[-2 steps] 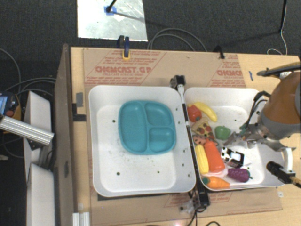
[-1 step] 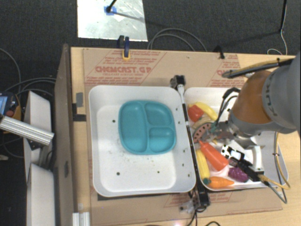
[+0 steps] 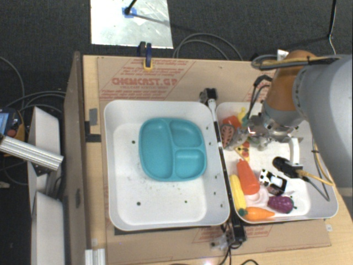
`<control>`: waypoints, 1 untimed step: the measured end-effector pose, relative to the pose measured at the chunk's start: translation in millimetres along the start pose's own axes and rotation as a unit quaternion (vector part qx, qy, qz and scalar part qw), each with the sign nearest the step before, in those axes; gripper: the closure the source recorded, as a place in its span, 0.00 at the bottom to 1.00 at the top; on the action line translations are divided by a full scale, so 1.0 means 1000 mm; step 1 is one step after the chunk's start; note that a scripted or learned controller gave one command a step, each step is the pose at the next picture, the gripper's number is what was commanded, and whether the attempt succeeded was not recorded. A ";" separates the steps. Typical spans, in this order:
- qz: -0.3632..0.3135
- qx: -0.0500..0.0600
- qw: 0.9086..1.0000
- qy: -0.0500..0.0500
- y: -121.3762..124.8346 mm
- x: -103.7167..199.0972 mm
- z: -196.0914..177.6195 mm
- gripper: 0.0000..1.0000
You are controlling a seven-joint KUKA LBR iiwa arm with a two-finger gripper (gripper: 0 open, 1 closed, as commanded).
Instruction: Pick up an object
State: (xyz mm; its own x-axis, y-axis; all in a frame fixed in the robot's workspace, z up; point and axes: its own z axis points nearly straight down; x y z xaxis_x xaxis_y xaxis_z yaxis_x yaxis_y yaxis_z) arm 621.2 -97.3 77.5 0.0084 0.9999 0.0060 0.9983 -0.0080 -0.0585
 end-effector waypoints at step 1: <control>-0.010 0.012 1.000 0.000 0.033 0.006 -0.001 0.00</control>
State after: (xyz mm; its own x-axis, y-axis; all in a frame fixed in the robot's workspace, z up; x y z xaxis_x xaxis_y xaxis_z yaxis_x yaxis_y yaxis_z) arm 654.7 -91.8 76.4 -0.0105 0.9999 0.0082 0.9966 0.0112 -0.0820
